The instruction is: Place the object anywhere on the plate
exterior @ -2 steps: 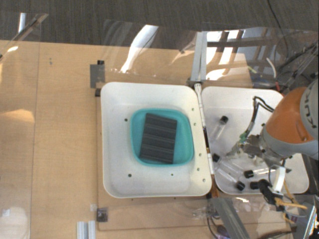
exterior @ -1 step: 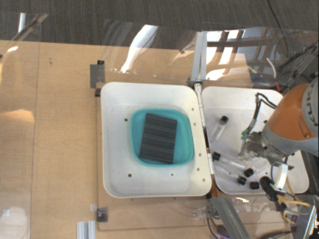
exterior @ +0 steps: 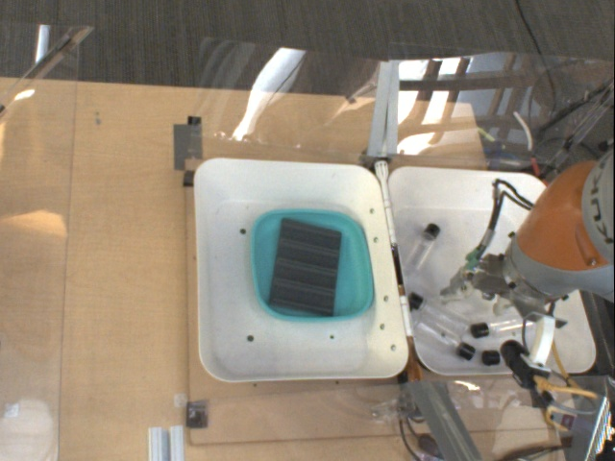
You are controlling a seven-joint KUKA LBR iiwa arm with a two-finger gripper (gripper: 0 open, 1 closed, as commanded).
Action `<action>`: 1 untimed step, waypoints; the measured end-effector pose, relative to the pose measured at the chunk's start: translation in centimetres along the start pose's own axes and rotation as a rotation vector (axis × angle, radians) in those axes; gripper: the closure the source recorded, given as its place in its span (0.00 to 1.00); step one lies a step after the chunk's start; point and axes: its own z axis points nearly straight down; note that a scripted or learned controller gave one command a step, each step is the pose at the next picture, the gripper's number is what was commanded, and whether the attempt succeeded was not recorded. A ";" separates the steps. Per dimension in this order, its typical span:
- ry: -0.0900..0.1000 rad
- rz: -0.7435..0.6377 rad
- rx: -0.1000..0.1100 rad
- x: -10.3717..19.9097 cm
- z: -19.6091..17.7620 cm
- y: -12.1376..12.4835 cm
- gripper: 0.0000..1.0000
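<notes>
- Wood bench (exterior: 96, 257) is lying under two white bins that are sitting side by side and touching.
- Dark carpet (exterior: 240, 8) is showing past the bench at 12 o'clock.
- Left bin (exterior: 221, 334) is holding a teal plate (exterior: 357, 257) near its middle.
- A dark grey ribbed block (exterior: 306, 266) is lying flat on the plate, tilted a little, with teal rim showing all around it.
- Right bin (exterior: 452, 195) is sitting at 3 o'clock from the plate.
- Clear tubes with black caps are lying in the right bin: one (exterior: 424, 241) near its middle, more (exterior: 452, 332) by its 6 o'clock edge.
- The arm (exterior: 567, 229), grey with an orange band, is reaching in from 3 o'clock and hanging over the right bin.
- The gripper (exterior: 480, 281) is sitting low over the right bin, well apart from the plate. I cannot tell if it is gripping or let go, because wires and metal parts are hiding it.
- Wires (exterior: 500, 205) are looping above the gripper at 12 o'clock.
</notes>
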 end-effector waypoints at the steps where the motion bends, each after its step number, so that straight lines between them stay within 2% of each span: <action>1: -0.001 -0.099 0.017 -4.3 -5.2 0.6 0.00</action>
